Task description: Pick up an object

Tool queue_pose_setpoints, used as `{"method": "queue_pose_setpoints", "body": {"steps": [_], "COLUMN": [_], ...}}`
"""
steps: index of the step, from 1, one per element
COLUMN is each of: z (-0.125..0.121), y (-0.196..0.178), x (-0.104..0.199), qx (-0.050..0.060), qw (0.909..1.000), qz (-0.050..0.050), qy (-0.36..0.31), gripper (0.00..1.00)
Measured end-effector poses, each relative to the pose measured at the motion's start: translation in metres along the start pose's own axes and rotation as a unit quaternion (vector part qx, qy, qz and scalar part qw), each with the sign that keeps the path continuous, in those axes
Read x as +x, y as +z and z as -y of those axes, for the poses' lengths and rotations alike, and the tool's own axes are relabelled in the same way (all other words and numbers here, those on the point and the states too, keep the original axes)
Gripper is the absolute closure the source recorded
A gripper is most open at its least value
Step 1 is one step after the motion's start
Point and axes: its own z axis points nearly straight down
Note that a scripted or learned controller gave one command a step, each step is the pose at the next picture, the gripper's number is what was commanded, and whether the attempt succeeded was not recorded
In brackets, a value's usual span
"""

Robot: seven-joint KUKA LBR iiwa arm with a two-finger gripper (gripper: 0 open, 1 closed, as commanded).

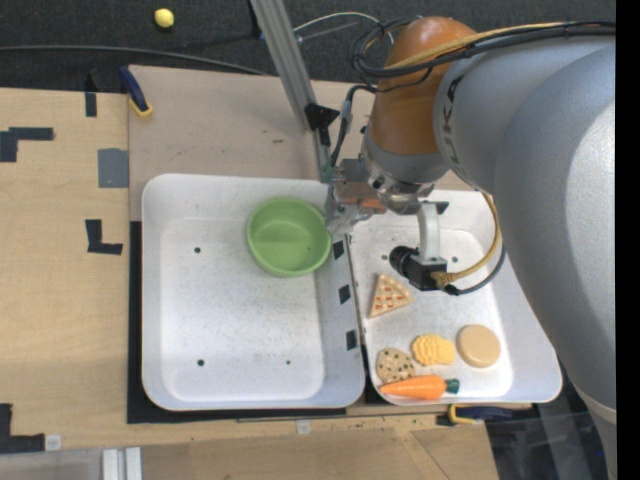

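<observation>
A green bowl [288, 236] sits upright at the upper right of the left bin [200, 318], close to the wall between the bins. My gripper [340, 208] hangs under the orange-banded wrist, right at the bowl's right rim and over the divider. The wrist body hides the contact, so I cannot tell whether it touches the bowl. In the right bin [520, 368] lie a pizza slice [388, 295], a chocolate-chip cookie [394, 364], a yellow ridged piece [432, 349], a round tan piece [479, 346] and a carrot [420, 388].
The grey arm covers the right bin's upper right part. A black cable fitting [415, 268] hangs off the wrist above the pizza slice. A slanted metal pole [285, 58] stands behind the bins. A yellow ball [164, 17] lies far back left.
</observation>
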Motion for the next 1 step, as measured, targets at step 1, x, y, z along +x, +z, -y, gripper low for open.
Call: {"method": "queue_pose_setpoints", "body": {"steps": [1], "z": [-0.0233], "y": [0.0043], "x": [0.0403], "qx": [0.0], "qw": [1.0], "qz": [0.0], "qy": [0.0], "gripper": [1.0]}}
